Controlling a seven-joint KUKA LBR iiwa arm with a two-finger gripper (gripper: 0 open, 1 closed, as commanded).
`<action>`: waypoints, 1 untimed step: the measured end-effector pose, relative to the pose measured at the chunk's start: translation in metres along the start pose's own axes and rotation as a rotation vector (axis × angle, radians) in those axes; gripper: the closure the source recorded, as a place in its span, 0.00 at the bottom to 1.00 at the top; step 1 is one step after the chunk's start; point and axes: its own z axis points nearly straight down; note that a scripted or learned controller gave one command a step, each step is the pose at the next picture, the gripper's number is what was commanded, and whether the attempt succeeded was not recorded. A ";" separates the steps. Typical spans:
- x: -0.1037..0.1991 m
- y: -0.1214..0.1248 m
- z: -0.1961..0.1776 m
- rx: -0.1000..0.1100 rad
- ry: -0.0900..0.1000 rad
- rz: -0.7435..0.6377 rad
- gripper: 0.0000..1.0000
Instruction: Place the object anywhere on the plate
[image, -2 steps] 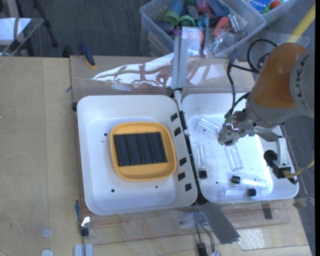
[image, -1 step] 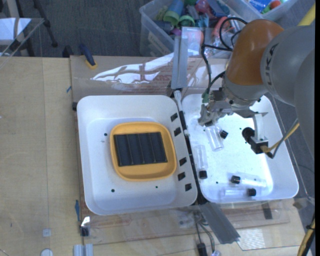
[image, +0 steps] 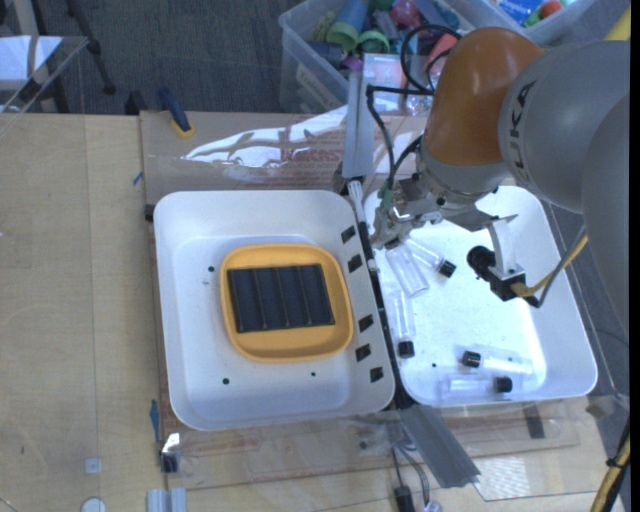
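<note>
A yellow plate (image: 287, 341) with a dark ridged centre lies in the middle of the left white bin (image: 190, 300). Several clear plastic vials with black caps lie in the right bin (image: 560, 340): one vial (image: 407, 272) just below the gripper, a longer one (image: 400, 318) along the left wall, and two more (image: 487, 359) near the front. My gripper (image: 392, 222) hangs low over the back-left part of the right bin, close above the vials, largely hidden under the orange-banded wrist (image: 480, 90).
A row of black clips (image: 358, 262) runs along the divider between the bins. A black cable fitting (image: 492, 268) hangs from the arm over the right bin. A clear crate of colourful items (image: 400, 30) stands behind the bins.
</note>
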 end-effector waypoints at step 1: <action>0.058 -0.044 0.019 0.006 0.003 -0.182 1.00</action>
